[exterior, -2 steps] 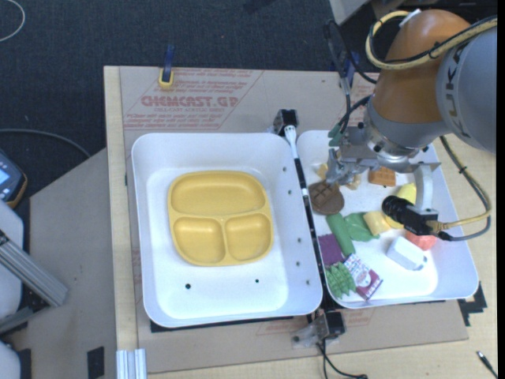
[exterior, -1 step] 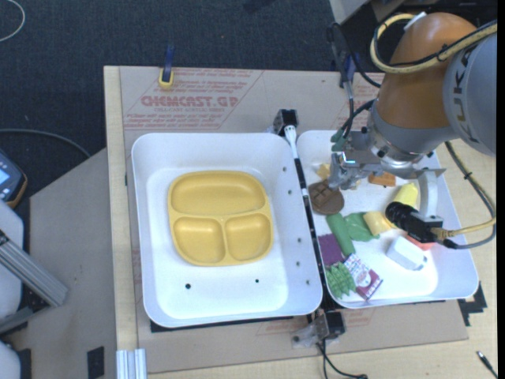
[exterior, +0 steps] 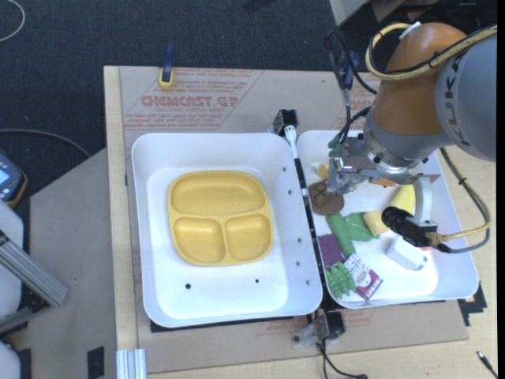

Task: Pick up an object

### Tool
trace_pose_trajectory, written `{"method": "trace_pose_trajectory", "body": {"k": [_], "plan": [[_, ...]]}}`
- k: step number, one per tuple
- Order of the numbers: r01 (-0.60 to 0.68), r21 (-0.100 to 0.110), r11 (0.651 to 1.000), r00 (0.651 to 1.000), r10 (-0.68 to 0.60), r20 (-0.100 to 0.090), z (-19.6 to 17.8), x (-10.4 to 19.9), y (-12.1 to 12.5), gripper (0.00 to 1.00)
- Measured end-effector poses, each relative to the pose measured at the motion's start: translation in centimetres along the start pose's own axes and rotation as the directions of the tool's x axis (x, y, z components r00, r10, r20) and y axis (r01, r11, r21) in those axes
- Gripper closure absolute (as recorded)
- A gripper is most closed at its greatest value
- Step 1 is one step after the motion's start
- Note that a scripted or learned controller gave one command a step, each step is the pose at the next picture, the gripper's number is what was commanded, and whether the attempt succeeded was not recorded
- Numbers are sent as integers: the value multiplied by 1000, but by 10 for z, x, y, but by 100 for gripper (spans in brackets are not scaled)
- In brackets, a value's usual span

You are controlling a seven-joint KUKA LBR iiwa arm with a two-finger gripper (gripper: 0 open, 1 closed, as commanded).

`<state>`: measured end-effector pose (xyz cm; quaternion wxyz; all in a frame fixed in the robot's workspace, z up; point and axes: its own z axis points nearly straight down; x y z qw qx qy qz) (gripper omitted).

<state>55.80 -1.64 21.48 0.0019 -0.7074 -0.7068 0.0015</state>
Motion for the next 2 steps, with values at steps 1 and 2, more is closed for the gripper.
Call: {"method": "trace_pose_trajectory", "body": {"k": [1, 2], "plan": [[3, -8, 1000, 1000, -3, 1, -19, 8, -2, 100], [1, -2, 1000, 1000, -1, 1, 0, 8, 6, 100]]}}
